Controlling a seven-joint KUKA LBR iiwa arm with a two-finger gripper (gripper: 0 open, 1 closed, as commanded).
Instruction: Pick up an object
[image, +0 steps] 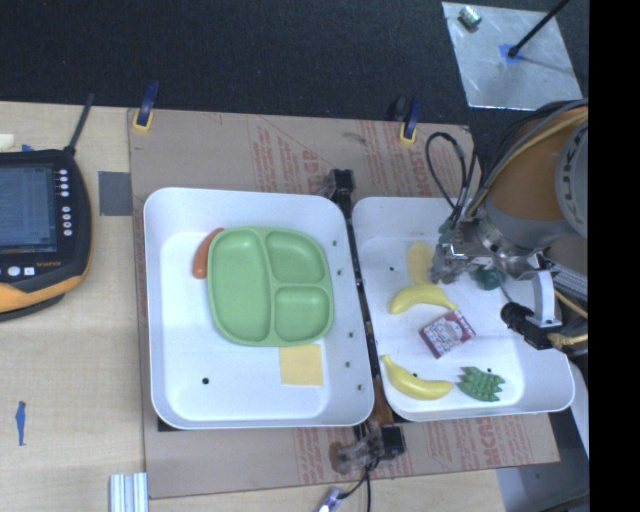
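Note:
The right bin (390, 225) holds a yellow banana (421, 297) in its middle and a second banana (414, 381) near the front. A small red packet (446, 333) and a green leafy toy (482, 384) lie there too. A pale yellow piece (418, 259) sits beside the gripper. My gripper (449, 262) hangs low over the back of the right bin, just above the upper banana. A teal item (488, 279) shows under the wrist.
The left bin (165, 330) holds a green divided plate (270, 285), an orange sausage-like piece (203, 253) at its left edge and a yellow square slice (301, 365). A tablet controller (35, 225) lies at the far left. Black cables (452, 165) loop behind the wrist.

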